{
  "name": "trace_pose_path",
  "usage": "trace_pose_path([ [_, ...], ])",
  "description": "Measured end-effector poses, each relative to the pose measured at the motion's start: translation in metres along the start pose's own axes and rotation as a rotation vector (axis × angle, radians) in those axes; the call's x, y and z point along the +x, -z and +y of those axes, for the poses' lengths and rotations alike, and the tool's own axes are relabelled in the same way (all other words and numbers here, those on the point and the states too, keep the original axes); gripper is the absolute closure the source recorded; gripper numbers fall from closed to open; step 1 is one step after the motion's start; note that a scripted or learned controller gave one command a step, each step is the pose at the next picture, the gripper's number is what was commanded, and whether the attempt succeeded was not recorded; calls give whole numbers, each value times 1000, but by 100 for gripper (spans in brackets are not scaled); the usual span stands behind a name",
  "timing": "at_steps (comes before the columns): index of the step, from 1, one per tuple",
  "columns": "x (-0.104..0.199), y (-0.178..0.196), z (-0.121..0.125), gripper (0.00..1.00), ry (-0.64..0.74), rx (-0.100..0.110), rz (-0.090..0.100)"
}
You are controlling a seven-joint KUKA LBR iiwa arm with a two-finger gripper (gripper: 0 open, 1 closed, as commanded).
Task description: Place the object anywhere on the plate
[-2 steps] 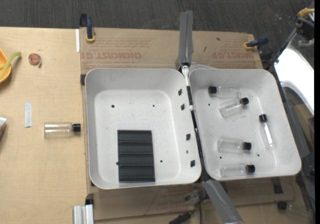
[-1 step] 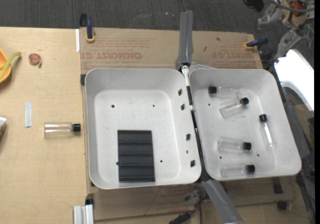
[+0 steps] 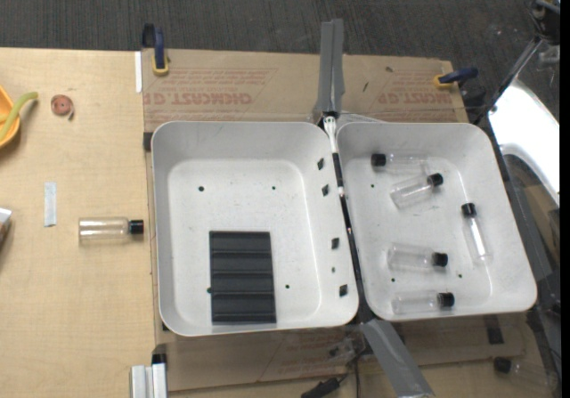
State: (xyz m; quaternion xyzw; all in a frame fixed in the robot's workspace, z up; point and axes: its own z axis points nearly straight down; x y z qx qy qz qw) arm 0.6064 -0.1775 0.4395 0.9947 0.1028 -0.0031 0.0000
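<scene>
A dark ribbed rectangular plate (image 3: 241, 278) lies flat in the front part of the left bin (image 3: 178, 165). Several small clear vials with black caps lie on their sides in the right bin (image 3: 499, 174). One vial (image 3: 415, 190) is near the middle, another (image 3: 476, 234) lies by the right wall, and a third (image 3: 412, 257) sits lower down. Further vials rest at the back (image 3: 396, 160) and at the front rim (image 3: 420, 302). All of them are apart from the plate.
A larger clear bottle with a black cap (image 3: 107, 228) lies on the wooden bench left of the bins. Cardboard (image 3: 240, 89) held by clamps (image 3: 153, 42) lies under the bins. A yellow object (image 3: 9, 116) sits at the far left edge.
</scene>
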Motion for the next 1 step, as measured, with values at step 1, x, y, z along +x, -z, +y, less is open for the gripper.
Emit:
trace_pose_path([
  [1, -48, 0, 36, 0, -5, 1, 0],
])
